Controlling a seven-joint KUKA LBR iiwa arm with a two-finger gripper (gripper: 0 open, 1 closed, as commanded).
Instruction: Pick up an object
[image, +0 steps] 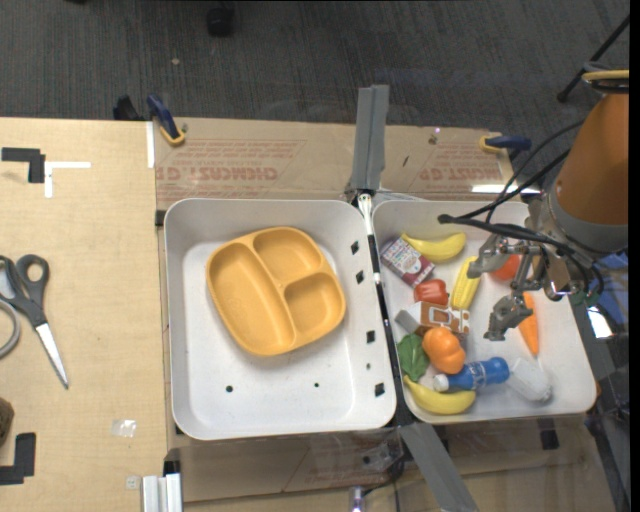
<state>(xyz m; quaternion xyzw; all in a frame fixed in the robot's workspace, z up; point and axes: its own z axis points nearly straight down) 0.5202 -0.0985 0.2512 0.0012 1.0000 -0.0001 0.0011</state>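
The arm (600, 150) comes in from the right, its orange band above the right bin (585, 395). The gripper (512, 295) hangs over the right half of that bin, its fingers (503, 318) spread apart with nothing between them. One finger tip sits near the upper end of a carrot (530, 335), which lies along the bin's right side; whether it touches is not clear.

The right bin holds a crowd of things. A banana (437, 245) lies near the top, with a small red-and-white carton (406, 260) just left of it. A corn cob (464, 283) stands almost upright beside the gripper, and a red piece (431, 292) lies left of the cob. Lower down sit an orange (443, 348), a green leaf (411, 355) touching it on the left, a second banana (440, 398) along the bottom wall, and a blue bottle (482, 374) lying on its side just above that banana. A clear plastic item (530, 382) rests near the lower right corner.

The left bin (190, 330) bears a yellow divided plate (276, 290), tilted in the view. On the bench at far left lie scissors (38, 310)
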